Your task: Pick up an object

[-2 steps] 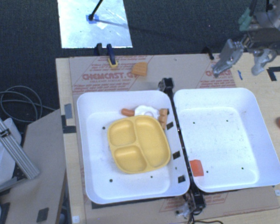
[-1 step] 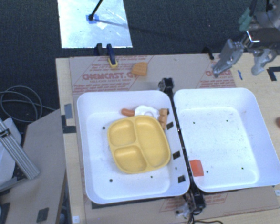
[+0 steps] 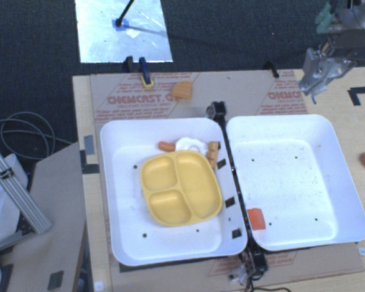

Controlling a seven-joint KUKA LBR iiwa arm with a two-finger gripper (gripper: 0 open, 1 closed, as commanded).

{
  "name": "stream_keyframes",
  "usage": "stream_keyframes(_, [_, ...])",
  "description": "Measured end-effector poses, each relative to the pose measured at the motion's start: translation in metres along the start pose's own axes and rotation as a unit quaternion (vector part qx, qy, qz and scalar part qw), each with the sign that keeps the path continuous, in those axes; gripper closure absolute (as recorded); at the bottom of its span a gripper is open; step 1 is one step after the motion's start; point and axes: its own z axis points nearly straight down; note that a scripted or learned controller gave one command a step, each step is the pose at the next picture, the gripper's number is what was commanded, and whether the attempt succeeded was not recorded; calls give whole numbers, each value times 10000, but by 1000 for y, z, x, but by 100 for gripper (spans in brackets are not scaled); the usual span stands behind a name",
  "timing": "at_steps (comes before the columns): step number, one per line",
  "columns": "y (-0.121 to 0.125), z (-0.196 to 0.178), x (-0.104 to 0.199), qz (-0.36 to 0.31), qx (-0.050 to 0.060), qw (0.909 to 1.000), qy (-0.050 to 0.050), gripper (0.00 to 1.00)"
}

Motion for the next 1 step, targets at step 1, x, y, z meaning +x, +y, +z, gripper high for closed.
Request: stream_keyframes(1, [0, 0, 0, -5, 3, 10000, 0, 0])
